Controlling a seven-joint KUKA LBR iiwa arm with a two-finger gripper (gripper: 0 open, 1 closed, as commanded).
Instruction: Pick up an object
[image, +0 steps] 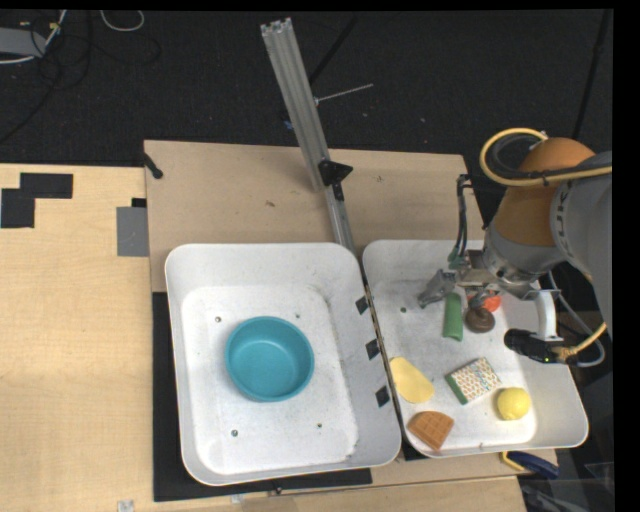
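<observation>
Dark floor with loose cables lies behind a tan bench (230, 190) that bears two white bins side by side. An aluminium rail (305, 110) slants down toward the gap between them. Left bin (200, 280) holds a teal bowl (269, 358) near its middle. Right bin (400, 270) holds a green stick (454, 316), a brown-and-red piece (482, 315) just beside it, a yellow wedge (410, 380), a patterned block (473, 380), a yellow ball (512, 403) and a tan waffle piece (431, 429) at the near rim. The arm (545, 205) reaches in from the right, and its gripper (462, 285) sits low at the top of the green stick. Whether it is spread or closed, or has hold of anything, cannot be told from this angle.
</observation>
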